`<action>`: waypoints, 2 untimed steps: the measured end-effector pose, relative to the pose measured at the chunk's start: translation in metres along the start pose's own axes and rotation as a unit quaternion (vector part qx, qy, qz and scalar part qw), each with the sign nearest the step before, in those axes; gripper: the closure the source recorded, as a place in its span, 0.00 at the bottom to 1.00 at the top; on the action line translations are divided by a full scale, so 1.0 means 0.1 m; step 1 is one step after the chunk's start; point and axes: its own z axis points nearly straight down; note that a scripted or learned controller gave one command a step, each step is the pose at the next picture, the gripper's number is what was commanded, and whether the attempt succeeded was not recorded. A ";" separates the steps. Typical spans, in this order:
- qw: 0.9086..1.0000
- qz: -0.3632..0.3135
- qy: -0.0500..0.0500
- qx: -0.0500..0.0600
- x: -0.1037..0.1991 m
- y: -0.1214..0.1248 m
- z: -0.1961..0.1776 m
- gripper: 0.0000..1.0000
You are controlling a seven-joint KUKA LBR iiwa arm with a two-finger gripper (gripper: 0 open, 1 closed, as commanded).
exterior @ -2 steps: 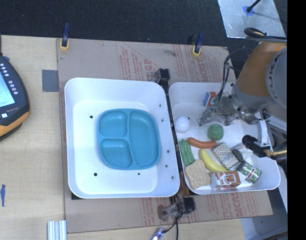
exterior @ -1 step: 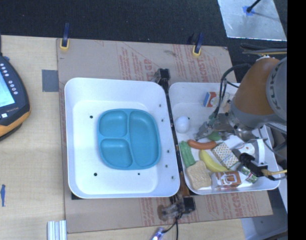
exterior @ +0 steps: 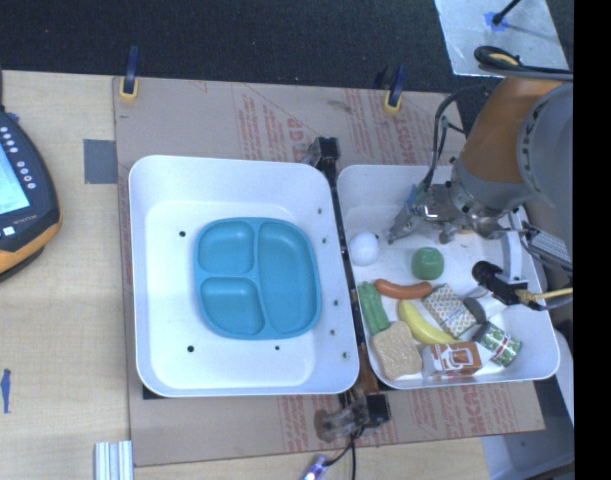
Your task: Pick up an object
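tool (exterior: 425,218) over R bin, jaws spread, nothing held | green ball (exterior: 427,262) just below it

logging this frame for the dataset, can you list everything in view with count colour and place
bins: 2, white, side by side on the bench
divided plate: 1, light blue, middle of left bin
ball: 1, white, right bin's left edge
round fruit: 1, green, centre of right bin
hot dog: 1, orange-red, below the round fruit
banana: 1, yellow, lower right bin
bread slice: 1, tan, right bin's bottom
can: 1, green-labelled, right bin's lower right
pendant: 1, orange and black, far left bench
clamps: 2, yellow, board's top edge
gripper: 1, grey metal, over right bin's top
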 end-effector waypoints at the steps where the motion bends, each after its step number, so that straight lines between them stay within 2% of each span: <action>1: 1.000 -0.001 -0.001 0.001 -0.22 -0.42 0.04 0.00; 2: 1.000 -0.002 -0.001 0.002 -0.23 -0.41 -0.07 1.00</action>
